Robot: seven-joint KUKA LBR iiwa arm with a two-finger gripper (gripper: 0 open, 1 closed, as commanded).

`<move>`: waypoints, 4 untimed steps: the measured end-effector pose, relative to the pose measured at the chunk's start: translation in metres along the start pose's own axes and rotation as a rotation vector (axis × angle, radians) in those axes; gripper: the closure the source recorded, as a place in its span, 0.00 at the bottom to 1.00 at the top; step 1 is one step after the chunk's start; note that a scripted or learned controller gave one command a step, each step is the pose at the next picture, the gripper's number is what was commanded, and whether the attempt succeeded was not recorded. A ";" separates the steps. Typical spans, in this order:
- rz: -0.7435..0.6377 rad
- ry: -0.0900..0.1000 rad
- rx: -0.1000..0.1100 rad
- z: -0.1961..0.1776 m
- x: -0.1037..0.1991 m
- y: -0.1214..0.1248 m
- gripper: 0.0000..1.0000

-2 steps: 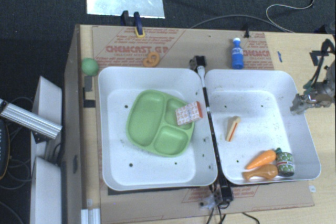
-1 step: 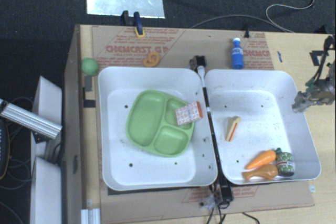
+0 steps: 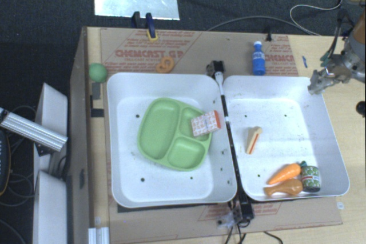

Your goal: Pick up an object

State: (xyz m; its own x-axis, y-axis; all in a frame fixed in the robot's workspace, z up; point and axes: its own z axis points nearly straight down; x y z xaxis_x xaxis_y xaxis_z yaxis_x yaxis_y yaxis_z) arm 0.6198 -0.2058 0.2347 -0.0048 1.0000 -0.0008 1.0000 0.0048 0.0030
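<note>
White plastic makes up the two largest things on the bench: the left shallow bin (image 3: pixel 123 180) and the right shallow bin (image 3: pixel 331 148), set side by side and touching along a central seam. Taking the right bin as the landmark, the left bin lies directly to its left and carries a light green compartmented plastic tray (image 3: pixel 163 134), with a small pink-and-white patterned card or packet (image 3: pixel 205 122) resting on the tray's edge nearest the seam.

Inside the right bin, near its middle, sits a small tan-and-red hot-dog-shaped toy (image 3: pixel 253 139). In its near corner away from the seam lie an orange plastic carrot (image 3: pixel 285 173), a second orange-tan toy (image 3: pixel 284 188) just in front of it, and a small green-topped jar-like toy (image 3: pixel 310 176) touching the carrot's thick end. Beyond the bin's far rim stands a blue plastic bottle (image 3: pixel 258 58).

The grey arm's gripper (image 3: pixel 316 86) hovers at the bin's far rim, away from the seam, holding nothing that can be seen. Whether its fingers are spread or pressed together cannot be told at this size and angle.

No object is picked yet. The hot-dog toy looks like the cleanest target, since it stands well apart from everything else; the gripper should centre over it, straddle its narrow width and descend straight. The corner cluster risks catching two pieces or the bin wall.
</note>
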 end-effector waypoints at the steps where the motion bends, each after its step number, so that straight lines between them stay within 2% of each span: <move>1: 0.000 -0.001 0.000 0.000 -0.001 0.000 0.00; 2: 0.003 0.000 0.002 0.149 0.000 -0.013 0.00; 3: 0.002 0.003 0.005 0.149 0.000 0.049 0.00; 4: 0.002 0.000 0.002 0.150 0.013 -0.014 0.00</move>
State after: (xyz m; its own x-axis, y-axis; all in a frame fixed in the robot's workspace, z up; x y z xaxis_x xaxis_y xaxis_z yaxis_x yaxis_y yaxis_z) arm 0.6065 -0.1925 0.0845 -0.0024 1.0000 -0.0006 1.0000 0.0024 0.0012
